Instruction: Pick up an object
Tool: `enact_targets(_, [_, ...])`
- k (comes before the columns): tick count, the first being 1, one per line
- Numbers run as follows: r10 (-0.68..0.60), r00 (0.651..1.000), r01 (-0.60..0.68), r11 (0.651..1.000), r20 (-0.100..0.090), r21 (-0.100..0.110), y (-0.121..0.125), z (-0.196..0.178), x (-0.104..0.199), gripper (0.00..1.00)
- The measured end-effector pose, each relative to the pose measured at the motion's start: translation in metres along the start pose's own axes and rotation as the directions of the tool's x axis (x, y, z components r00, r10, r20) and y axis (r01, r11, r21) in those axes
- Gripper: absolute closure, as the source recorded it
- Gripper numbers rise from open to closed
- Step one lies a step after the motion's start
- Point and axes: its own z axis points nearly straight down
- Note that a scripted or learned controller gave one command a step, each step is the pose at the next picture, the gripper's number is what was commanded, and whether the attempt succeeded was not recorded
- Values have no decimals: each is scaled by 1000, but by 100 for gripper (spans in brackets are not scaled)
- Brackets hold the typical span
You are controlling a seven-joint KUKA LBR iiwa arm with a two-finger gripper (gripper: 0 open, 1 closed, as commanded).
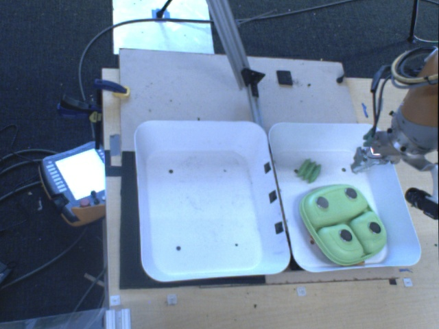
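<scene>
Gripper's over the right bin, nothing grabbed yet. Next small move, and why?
Probably shift the gripper left and lower it toward the small green piece. It lies alone on the right bin floor, apart from the big green molded tray, and it's the nearest object.

Both bins look like smooth, slightly glossy white plastic. The green tray looks moulded, matt plastic. The bench looks like pale, matt board.

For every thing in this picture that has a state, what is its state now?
Hand: above the right bin's upper right part, holding nothing visible.
Green divided tray: lying flat in the right bin.
Small green ridged piece: lying loose, apart from the tray.
Handheld screen: lit.
</scene>
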Motion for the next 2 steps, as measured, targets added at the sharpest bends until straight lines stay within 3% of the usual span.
enact_targets(2, [-2, 1000, 2, 1000, -1, 0, 4, -83, 10, 100])
